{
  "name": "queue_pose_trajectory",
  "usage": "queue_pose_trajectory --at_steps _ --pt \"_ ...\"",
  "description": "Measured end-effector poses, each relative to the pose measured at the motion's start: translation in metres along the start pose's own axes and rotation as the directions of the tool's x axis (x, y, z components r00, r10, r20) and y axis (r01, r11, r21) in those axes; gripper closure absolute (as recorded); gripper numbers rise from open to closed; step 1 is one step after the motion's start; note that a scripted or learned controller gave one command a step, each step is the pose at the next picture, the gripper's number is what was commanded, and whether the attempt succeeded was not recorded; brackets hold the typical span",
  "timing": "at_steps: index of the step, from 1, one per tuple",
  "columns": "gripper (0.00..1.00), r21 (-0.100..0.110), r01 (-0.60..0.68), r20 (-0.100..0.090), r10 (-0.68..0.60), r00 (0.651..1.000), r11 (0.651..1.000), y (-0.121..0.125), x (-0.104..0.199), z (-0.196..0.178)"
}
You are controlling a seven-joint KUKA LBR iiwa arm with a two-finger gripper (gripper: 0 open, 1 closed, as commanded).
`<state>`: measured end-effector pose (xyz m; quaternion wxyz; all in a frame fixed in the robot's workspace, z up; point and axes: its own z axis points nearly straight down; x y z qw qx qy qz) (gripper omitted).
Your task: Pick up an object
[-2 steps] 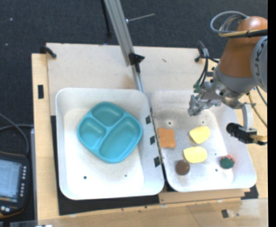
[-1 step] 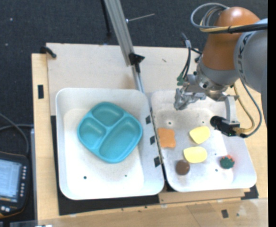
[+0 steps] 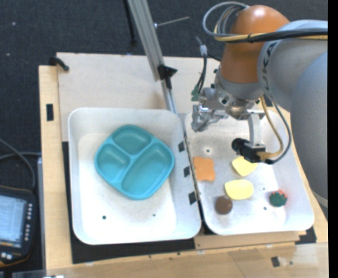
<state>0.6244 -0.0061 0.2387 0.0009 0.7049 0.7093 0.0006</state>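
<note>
No readable writing on the teal tray (image 3: 135,161) or bins (image 3: 88,225).

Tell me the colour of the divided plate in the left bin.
Turquoise blue, seen in the camera view: divided plate.

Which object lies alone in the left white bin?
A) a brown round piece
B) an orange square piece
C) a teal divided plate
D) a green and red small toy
C: the teal divided plate lies by itself in the left bin, while the orange, brown, yellow and green pieces are all in the right bin.
</note>
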Motion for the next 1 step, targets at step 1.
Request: queue_pose_trajectory --at_steps 1 --pt "1.00 0.000 0.001 -0.001 -0.001 1.000 1.000 0.0095 0.0548 0.0089"
